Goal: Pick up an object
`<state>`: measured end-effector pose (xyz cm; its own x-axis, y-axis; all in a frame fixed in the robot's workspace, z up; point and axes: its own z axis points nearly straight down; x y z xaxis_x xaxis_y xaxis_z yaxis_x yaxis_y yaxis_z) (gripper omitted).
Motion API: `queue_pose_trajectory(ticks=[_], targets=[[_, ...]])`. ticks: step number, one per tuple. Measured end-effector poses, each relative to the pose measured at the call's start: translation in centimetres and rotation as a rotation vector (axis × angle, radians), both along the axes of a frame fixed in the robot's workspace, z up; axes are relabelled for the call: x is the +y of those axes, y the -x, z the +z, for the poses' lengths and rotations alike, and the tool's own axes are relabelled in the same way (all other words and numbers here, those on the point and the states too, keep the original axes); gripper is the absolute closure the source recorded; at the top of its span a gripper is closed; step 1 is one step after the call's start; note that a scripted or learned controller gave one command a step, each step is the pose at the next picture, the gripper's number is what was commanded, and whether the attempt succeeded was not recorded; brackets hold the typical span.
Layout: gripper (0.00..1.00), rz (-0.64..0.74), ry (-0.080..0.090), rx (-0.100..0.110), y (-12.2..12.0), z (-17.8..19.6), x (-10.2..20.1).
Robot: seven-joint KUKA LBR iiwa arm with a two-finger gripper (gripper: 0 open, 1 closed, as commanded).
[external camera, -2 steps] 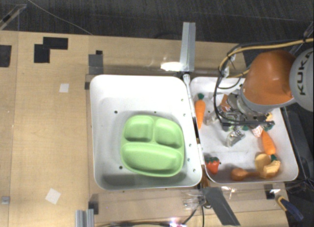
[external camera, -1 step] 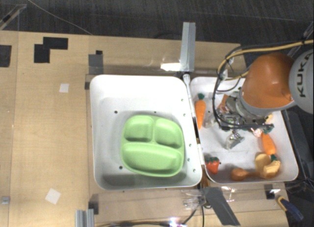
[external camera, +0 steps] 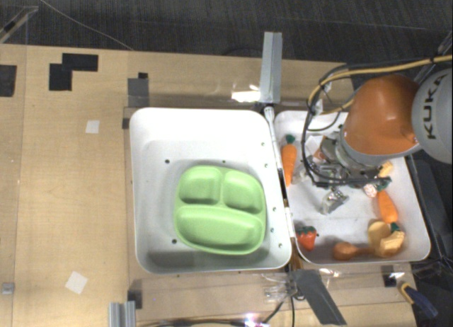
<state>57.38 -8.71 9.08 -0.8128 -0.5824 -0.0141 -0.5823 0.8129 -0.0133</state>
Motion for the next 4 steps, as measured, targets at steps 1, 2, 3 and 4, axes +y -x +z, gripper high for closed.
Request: queue_pose_trajectory(ticks=[1, 2, 3, 4], targets=[[0.0, 0.042, -0.001, 0.004, -0.7, 0.0, -0.1], [0.0, 0.138, 0.001, 0.006, -2.0, 0.0, -0.1], [0.0, 0.199, 0.005, 0.008, -2.5, 0.0, 0.0], [0.0, 0.193, 0.003, 0.008, -3.5, -0.1, -0.2]])
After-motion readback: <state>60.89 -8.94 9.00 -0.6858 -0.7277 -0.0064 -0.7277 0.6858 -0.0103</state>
